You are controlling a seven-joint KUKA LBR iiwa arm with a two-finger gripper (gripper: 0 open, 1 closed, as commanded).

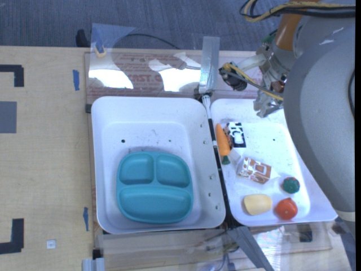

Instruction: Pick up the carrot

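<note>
The carrot point(223, 141) is seen in the right bin point(316, 205), against its left wall, well apart from the gripper point(269, 100) at the far edge. The gripper's state cannot be told. A black-and-white tag point(236, 134) cannot be read. A teal divided plate point(153, 187) is held in the left bin point(113, 117).

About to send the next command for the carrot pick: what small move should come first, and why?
Probably bring the tool left and toward the near side, over the carrot. The tool sits at the right bin's far edge, apart from the carrot, which lies along that bin's left wall beside a black-and-white tag.
</note>
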